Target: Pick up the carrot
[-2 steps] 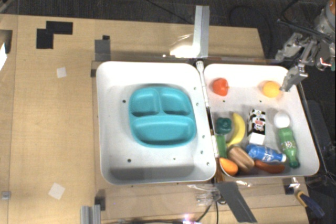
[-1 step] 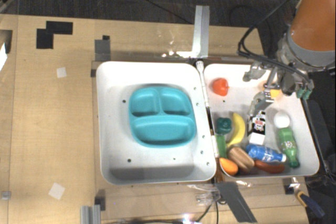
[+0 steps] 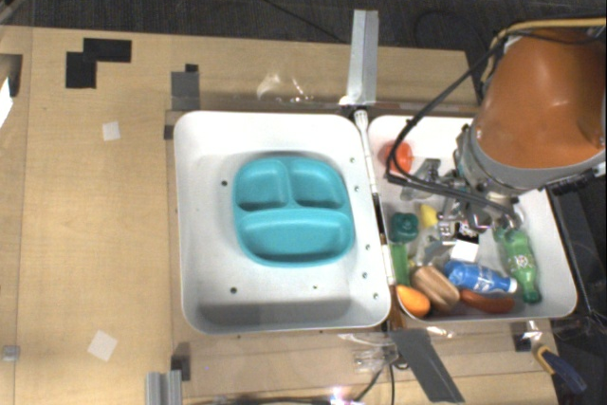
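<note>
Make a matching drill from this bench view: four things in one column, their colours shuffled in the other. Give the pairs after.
Things:
1. divided plate
2. tall bottle by the right bin's right wall
3. bottle lying on its side
4. band on the arm

Colours:
A. orange
B. blue and white
C. turquoise
D. green

Pairs: 1-C, 2-D, 3-B, 4-A
</note>
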You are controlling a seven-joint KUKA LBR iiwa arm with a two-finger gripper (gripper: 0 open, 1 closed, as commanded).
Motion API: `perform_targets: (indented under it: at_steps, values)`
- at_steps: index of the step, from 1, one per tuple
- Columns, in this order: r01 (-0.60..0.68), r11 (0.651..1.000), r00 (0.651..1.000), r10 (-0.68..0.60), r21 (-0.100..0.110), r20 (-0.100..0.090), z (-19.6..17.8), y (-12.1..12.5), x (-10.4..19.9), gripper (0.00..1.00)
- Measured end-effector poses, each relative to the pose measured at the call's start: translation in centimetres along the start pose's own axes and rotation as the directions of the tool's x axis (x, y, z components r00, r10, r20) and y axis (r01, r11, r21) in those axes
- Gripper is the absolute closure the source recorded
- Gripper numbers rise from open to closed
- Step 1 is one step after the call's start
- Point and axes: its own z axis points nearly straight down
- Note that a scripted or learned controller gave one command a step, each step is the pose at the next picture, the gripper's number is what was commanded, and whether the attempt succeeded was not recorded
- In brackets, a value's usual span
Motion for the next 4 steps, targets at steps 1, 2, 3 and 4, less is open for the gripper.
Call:
perform_targets:
  at_steps: [1,2,3,4]
  values:
    - [0.112,0.994,0.994,-0.112,0.000,-0.003,8.38,1.11,-0.27,0.00]
    - [0.112,0.994,0.994,-0.112,0.000,0.002,8.17,1.09,-0.37,0.00]
    - [0.112,0.994,0.994,-0.112,0.000,0.002,8.16,1.09,-0.37,0.00]
    - [0.112,0.994,0.994,-0.112,0.000,0.002,8.16,1.09,-0.37,0.00]
